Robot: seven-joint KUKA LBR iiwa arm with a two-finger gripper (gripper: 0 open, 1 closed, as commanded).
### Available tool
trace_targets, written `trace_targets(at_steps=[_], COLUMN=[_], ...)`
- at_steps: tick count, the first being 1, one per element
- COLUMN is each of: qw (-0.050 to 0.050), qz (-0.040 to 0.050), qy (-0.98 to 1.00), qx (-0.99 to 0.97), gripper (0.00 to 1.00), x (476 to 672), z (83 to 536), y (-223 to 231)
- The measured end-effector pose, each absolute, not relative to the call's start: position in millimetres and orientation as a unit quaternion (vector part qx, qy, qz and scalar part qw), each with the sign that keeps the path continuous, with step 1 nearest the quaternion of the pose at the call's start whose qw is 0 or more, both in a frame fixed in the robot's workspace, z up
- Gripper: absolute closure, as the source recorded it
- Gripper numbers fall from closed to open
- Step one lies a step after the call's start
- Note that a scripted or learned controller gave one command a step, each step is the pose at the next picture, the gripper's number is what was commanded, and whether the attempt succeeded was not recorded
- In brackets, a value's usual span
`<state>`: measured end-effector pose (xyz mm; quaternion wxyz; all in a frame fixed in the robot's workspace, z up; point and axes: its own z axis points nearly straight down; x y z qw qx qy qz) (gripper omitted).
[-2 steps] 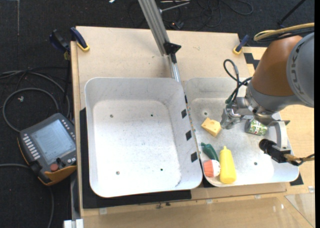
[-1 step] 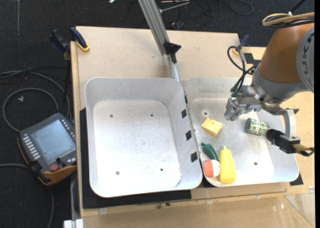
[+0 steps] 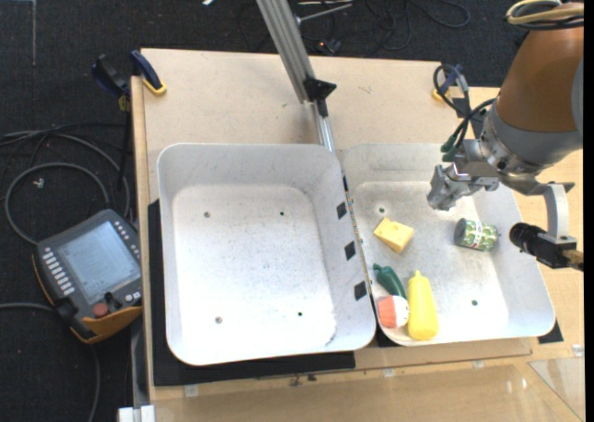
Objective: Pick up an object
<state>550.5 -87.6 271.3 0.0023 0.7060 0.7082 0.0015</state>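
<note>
The bottle (image 3: 422, 305) lies nearest you: light, stiff, slick, so grip it mid-body. The gripper (image 3: 444, 190) hovers far of it; you cannot tell its state.

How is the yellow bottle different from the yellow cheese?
The yellow bottle is long and rounded; the cheese is a short, chunky wedge. The bottle looks bigger than the cheese. The bottle lies by the right bin's front rim, beside a carrot-like toy; the cheese sits alone further back. Both are yellow and share that bin.
</note>
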Motion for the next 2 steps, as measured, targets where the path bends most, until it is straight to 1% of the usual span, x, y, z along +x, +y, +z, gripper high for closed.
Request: trace_targets(at_steps=[1, 2], qw=[0.001, 0.000], qz=[0.0004, 0.0004], qy=[0.709, 0.709], qx=[0.705, 0.705], gripper=[1.00, 1.00], x=[584.3, 605.4], z=[263.7, 248.6], y=[-38.9, 1.2])
